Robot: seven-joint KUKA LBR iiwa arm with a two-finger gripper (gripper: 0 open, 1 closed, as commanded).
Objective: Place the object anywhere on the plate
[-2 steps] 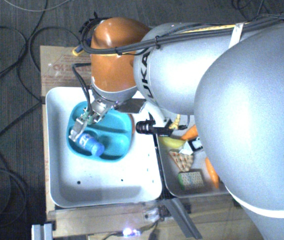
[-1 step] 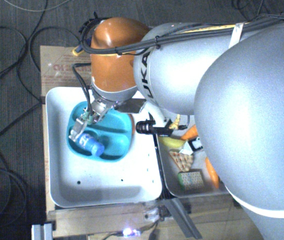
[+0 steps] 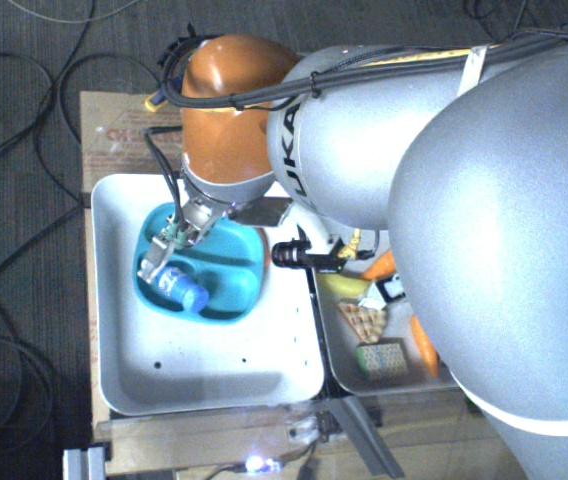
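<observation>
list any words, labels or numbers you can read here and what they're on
"UKA", the visible part of dark lettering running down the grey arm, its start hidden by the orange band.
Faint reddish print on the cardboard sheet under the bins: too blurred to read.

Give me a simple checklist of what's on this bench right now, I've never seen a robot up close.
Surface: two white bins, left bin and right bin, on a bench.
Job's things: blue plate in the left bin; blue bottle lying on it.
Clutter: orange carrot, waffle piece, sponge-like block in the right bin.
Gripper: gripper over the plate, at the bottle.
Cables: black cables on the floor.
Surroundings: dark carpet.
</observation>
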